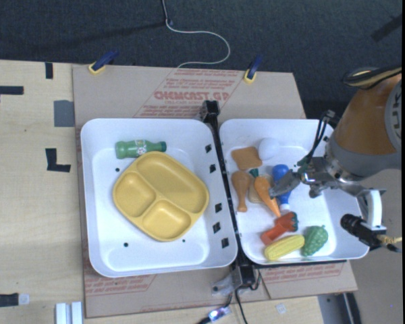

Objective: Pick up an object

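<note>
**Right now the gripper hangs over the toy food in the right bin**

Over on the right, the grey arm with its orange band (pixel 371 117) leans in across the right bin (pixel 337 248). Its gripper (pixel 285 187) sits low among the toys, just beside a blue piece (pixel 280 173) and the orange carrot (pixel 264 191); whether the fingers are spread or closed I cannot tell, and nothing is visibly held between them. Around it lie a white ball (pixel 270 146), a tan slab (pixel 246 158), a brown drumstick (pixel 240 189), a red pepper (pixel 279 226), a yellow corn cob (pixel 283 247) and a green leafy piece (pixel 314 240) touching the corn. Across the divider, the left bin (pixel 101 248) holds a yellow sectioned plate (pixel 160 194) with a green bottle (pixel 140 148) lying on its side just above it
</note>
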Available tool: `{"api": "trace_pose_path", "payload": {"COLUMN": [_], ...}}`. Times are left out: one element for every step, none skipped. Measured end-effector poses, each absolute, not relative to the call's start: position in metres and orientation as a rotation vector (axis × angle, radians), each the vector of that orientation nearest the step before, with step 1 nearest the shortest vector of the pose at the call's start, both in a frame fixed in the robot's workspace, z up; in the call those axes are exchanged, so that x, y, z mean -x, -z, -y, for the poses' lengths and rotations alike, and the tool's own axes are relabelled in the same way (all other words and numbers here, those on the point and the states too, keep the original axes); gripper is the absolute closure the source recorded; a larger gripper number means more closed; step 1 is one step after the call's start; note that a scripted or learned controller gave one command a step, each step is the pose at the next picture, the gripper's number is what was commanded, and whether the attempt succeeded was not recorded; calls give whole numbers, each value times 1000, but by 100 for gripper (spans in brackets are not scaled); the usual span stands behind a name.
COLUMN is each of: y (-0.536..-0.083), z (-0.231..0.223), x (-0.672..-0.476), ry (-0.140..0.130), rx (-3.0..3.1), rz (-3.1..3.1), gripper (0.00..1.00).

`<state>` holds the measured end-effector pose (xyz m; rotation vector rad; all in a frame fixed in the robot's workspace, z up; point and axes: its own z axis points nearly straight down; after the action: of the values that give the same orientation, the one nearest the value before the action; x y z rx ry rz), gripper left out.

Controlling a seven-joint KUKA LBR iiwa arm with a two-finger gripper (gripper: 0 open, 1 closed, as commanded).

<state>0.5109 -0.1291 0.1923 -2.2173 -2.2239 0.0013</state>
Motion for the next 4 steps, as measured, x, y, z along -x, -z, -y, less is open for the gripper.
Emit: {"api": "trace_pose_path", "payload": {"y": [-224, -215, -212, -228], "z": [129, 92, 67, 79], "x": [-512, -553, -559, -563], "ry": [-2, -3, -7, -5], "rx": [2218, 2211, 2214, 2218], "rz": [2223, 2226, 2223, 2221], "gripper": [100, 100, 100, 100]}}
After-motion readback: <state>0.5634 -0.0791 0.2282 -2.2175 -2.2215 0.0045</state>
